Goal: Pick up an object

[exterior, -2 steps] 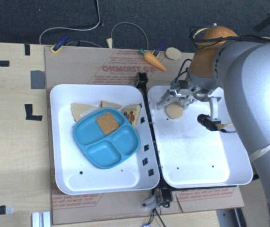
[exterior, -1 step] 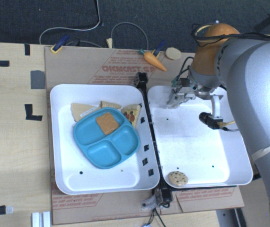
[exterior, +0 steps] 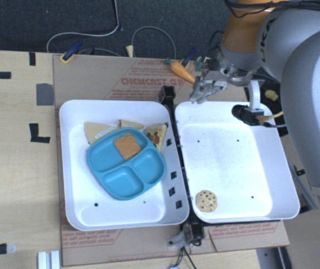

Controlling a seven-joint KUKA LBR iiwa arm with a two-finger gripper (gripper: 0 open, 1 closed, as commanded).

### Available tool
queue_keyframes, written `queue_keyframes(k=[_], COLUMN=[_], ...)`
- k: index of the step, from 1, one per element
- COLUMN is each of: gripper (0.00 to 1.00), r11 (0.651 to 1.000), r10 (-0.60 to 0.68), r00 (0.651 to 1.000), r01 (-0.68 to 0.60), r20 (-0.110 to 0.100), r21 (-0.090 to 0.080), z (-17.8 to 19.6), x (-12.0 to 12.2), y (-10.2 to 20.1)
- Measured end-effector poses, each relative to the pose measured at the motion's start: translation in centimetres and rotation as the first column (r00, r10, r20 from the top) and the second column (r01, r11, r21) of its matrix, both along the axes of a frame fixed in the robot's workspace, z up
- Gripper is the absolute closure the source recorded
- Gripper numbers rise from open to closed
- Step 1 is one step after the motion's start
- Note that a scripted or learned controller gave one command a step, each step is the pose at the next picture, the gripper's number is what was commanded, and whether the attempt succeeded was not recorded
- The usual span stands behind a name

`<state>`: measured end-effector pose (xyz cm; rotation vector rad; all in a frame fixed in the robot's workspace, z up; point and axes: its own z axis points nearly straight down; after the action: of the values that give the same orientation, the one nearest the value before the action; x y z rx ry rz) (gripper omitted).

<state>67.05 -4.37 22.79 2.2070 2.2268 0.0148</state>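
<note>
You see a bulky smooth grey arm [exterior: 302,66], an orange band above its wrist, black cables looping beside it.

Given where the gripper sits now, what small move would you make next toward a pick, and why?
Probably travel toward the near end of the right bin, then descend. The gripper hovers over that bin's far rim with nothing beneath it, while the cookie lies alone and flat near the front left corner, an easier target than the crowded blue tray.
</note>
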Motion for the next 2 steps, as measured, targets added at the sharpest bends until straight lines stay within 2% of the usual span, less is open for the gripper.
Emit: queue_keyframes(k=[1,2], gripper=[1.00,1.00], r11=[1.000,1.000], r10=[-0.003,-0.010], r00=[1.000,1.000], r01=[0.003,0.010], r20=[-0.013,-0.009], r21=[-0.002,-0.003], z=[-1.8,1.6], x=[-0.3,-0.2], y=[6.1,2.3])
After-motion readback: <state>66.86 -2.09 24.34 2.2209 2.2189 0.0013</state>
